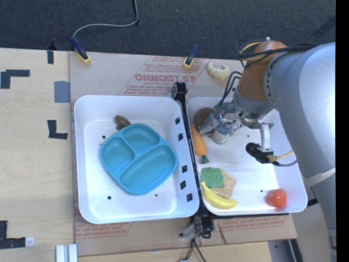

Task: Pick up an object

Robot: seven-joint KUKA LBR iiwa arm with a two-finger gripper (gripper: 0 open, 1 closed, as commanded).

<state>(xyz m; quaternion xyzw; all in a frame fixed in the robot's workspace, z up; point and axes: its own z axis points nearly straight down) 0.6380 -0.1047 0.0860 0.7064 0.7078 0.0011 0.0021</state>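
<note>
Where right bin holds carrot, end effector hovers beside

Brown round object lies in right bin's far-left corner, just beside gripper.

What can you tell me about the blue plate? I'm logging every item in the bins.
The blue plate is a rounded-square divided tray, apparently smooth plastic, with three compartments: two smaller ones along its upper side and a larger one below. It lies flat, right side up, turned at a slant, in the middle of the left bin. A small brown object sits against its upper left edge.
</note>
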